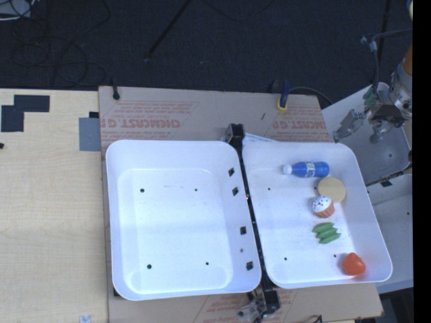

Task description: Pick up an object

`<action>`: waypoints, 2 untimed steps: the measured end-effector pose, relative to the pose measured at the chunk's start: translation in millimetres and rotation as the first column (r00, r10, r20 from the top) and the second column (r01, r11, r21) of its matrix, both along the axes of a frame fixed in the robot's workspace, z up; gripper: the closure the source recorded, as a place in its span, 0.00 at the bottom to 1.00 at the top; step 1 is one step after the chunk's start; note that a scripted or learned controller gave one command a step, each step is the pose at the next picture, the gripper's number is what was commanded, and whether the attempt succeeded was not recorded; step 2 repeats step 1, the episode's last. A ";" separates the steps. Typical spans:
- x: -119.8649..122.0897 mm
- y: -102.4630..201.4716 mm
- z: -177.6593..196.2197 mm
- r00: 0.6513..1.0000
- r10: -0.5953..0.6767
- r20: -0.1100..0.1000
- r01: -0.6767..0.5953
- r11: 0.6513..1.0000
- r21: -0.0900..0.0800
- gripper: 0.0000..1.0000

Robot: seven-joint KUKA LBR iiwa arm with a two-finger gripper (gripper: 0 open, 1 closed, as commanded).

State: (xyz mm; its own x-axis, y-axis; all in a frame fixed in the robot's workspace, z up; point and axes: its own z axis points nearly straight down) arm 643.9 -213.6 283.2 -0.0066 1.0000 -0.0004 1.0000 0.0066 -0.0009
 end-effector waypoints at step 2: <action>0.0 0.0 0.0 1.000 0.000 0.000 0.000 1.000 0.000 0.00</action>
